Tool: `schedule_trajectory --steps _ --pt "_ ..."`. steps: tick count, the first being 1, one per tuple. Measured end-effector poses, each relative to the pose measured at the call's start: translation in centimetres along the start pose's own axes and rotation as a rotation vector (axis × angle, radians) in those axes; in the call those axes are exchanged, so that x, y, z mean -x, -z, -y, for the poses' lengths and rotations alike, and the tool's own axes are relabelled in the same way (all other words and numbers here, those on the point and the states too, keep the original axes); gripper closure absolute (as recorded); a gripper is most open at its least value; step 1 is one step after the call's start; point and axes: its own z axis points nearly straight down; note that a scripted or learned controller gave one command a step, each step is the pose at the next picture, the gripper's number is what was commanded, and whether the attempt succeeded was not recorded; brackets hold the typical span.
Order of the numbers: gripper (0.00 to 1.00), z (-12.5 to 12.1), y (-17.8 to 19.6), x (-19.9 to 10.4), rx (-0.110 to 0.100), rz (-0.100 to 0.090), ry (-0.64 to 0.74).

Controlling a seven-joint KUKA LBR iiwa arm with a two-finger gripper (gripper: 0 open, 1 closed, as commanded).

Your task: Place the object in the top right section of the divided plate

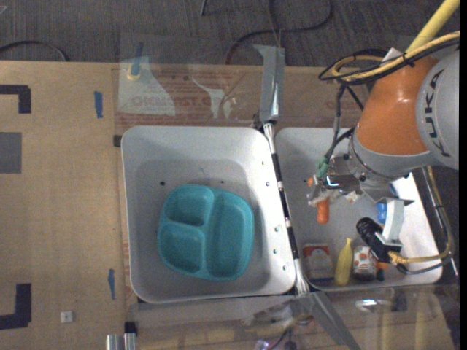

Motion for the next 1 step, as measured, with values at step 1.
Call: schedule_trajectory --steps 1 --pt "1.00 -1.31 1.41 -5.22 0.003 0.000 0.077"
